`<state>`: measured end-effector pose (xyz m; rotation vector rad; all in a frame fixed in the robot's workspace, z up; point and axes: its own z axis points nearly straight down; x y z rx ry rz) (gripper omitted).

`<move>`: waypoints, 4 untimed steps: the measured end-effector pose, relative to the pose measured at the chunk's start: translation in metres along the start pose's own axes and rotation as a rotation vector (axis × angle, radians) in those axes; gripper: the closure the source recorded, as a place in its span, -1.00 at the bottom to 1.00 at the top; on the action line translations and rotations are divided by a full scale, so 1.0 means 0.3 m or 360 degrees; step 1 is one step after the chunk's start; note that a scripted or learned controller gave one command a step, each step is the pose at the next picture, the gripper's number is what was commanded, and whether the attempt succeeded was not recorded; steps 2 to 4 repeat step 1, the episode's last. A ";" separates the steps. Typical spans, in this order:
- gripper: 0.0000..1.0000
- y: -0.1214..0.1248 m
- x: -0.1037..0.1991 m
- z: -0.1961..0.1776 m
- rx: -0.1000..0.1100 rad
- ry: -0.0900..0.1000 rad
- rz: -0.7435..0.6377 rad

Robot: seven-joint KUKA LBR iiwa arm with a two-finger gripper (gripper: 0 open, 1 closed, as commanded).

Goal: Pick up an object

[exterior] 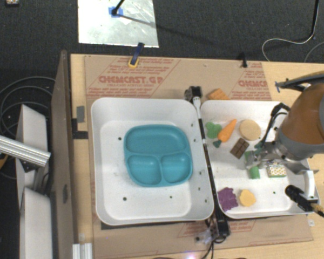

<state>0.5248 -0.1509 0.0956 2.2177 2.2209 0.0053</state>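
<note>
My grey arm with its orange band [313, 120] reaches in from the right — gripper [257, 158] lowered, pointing leftward.

Two white bins [105, 112], one blue divided plate [157, 154], and about eight small toy foods [227, 129].

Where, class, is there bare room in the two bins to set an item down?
Left bin: bare white floor all round the blue divided plate, widest along its left. Right bin: a bare patch between the carrot and the purple piece. It is crowded around the gripper, by the brown block and green piece.
</note>
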 end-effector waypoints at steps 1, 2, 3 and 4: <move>1.00 0.108 0.197 -0.189 0.0000 0.0000 -0.0007; 1.00 0.108 0.197 -0.189 0.0000 0.0000 -0.0007; 1.00 0.108 0.197 -0.189 0.0000 0.0000 -0.0007; 1.00 0.108 0.197 -0.189 0.0000 0.0000 -0.0007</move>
